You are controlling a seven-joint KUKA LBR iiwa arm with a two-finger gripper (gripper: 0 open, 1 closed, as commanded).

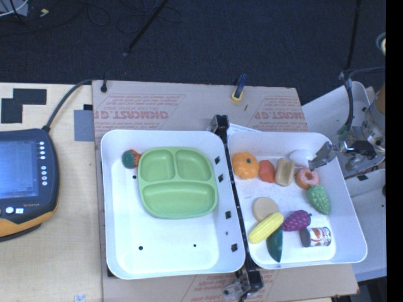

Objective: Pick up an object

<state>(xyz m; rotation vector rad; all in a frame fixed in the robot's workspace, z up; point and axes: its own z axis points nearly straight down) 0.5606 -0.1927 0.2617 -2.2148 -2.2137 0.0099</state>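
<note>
The right bin (352, 244) holds several toy foods: an orange pumpkin (245, 165), a red piece (267, 170), a beige bread piece (284, 172), a white egg (298, 157), a pink doughnut (306, 178), green grapes (319, 200), purple grapes (297, 219), a yellow corn cob (266, 227), a tan round piece (265, 207), a dark green vegetable (274, 246) and a small can (318, 236). My gripper (322, 155) hangs over the bin's upper right corner, just right of the egg and above the doughnut. Nothing is visibly held in it.
In the left bin (119, 244) lie a green divided plate (177, 182) and a small orange-and-green ball (130, 158). A handheld pendant with a screen (25, 175) lies on the bench at far left. A blue-and-yellow clamp (238, 88) sits on the cardboard behind the bins.
</note>
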